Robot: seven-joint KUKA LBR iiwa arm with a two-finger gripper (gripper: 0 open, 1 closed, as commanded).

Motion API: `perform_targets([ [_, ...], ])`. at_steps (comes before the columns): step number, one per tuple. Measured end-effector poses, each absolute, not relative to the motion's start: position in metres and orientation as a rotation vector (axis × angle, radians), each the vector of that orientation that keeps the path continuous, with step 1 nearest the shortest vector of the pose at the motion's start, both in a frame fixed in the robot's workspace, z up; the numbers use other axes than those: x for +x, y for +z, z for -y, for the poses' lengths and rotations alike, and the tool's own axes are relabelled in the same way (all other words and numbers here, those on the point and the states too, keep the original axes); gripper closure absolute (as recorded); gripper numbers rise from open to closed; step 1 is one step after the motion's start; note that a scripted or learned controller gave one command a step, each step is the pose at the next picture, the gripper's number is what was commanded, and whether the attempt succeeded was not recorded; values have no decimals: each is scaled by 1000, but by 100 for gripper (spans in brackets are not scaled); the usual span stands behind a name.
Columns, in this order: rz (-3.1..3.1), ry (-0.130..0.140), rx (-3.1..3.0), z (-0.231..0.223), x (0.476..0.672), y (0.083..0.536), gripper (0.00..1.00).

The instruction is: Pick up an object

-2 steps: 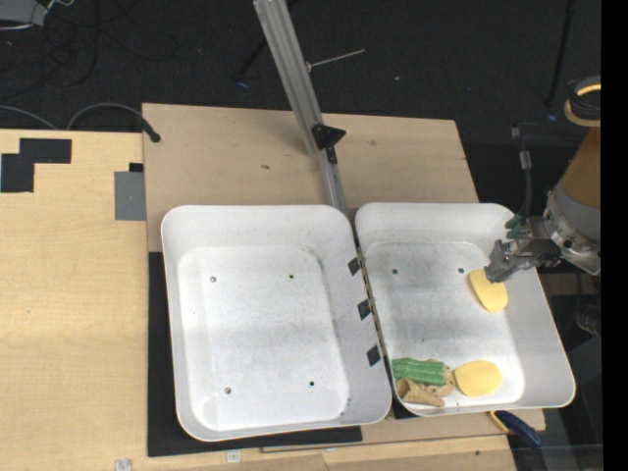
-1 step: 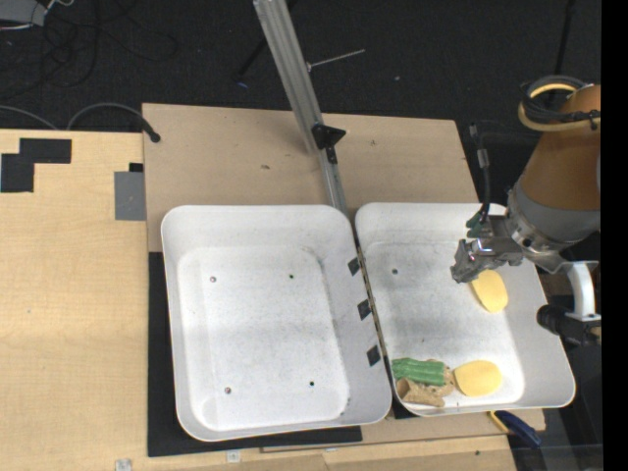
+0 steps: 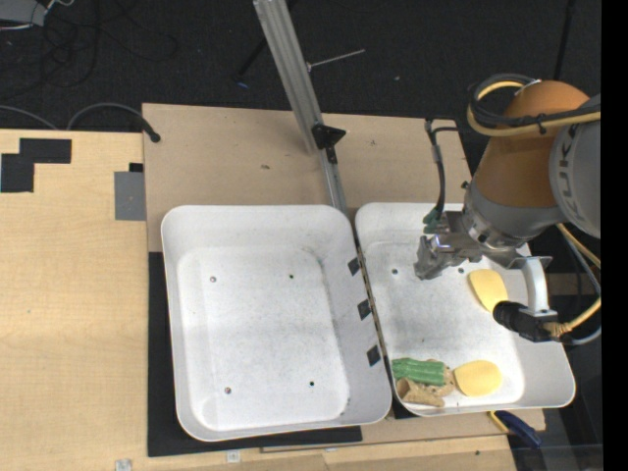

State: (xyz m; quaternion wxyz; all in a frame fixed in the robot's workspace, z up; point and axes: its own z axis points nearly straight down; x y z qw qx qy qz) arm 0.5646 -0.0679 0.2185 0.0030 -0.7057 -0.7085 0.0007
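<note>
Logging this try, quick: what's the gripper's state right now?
Gripper: cannot be told; it is low over the right bin, with nothing seen in it.

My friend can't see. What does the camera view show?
A robot arm reaches from the right, its gripper low over the right bin. That bin holds two yellow things, a green one and a tan one. The left bin sits beside it.

The arm [image 3: 530, 165] hangs over the right bin [image 3: 432, 312], yellow pieces [image 3: 488, 288] beside it.
</note>
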Motion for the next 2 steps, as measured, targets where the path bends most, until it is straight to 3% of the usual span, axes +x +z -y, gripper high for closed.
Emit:
perform_targets([
  [2,2225,0,-2214,-35,583,231,100],
])
